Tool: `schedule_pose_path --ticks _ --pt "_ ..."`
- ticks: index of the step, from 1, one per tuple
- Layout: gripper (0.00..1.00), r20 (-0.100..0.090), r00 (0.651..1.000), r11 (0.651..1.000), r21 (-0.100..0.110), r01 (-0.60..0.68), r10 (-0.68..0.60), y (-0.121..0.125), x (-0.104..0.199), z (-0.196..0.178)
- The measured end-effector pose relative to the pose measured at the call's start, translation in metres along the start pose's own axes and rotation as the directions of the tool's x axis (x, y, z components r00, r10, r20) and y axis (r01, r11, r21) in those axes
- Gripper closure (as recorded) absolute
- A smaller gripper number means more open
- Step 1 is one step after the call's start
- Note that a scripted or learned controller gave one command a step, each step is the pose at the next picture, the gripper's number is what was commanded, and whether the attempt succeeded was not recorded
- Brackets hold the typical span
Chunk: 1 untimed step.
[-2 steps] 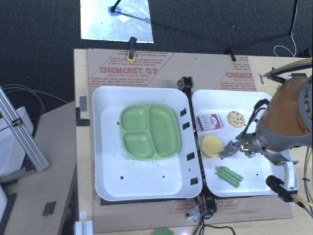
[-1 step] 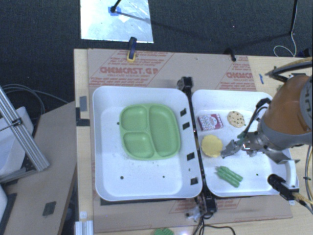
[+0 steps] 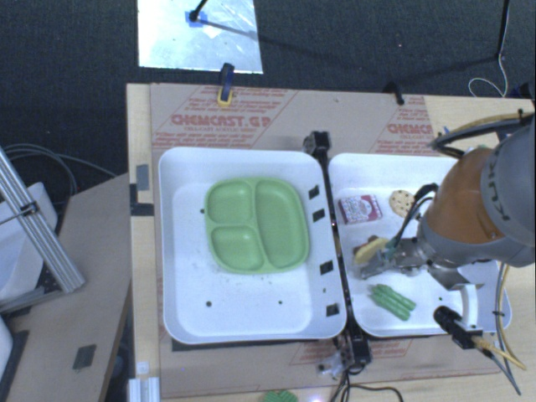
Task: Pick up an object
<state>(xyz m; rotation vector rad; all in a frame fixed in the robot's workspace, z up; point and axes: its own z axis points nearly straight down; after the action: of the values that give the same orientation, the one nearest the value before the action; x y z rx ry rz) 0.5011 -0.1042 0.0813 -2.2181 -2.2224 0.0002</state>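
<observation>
Robotics lab: arm (image 3: 490, 199) over white bins (image 3: 180, 249).

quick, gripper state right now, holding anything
gripper: low in the right bin, at a yellowish object; open, shut or holding cannot be told.

dark carpeted floor (image 3: 67, 48), shiny metal sheet (image 3: 199, 23), brown board-covered bench (image 3: 276, 115), aluminium rail (image 3: 38, 233)

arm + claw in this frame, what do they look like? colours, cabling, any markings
One arm: bulky rounded grey housing with a wide orange band above the wrist. A thin black cable arcs from the band toward the claw, a small dark grey metal assembly over the right bin. More thin dark and yellowish cables loop near the arm's top right. No legible markings.
</observation>
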Motion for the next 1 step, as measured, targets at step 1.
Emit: schedule_pose_path --ticks 1 --pt "0.00 0.002 1.000 1.000 -0.012 0.007 -0.007 0.0928 0.0160 -0.0044"
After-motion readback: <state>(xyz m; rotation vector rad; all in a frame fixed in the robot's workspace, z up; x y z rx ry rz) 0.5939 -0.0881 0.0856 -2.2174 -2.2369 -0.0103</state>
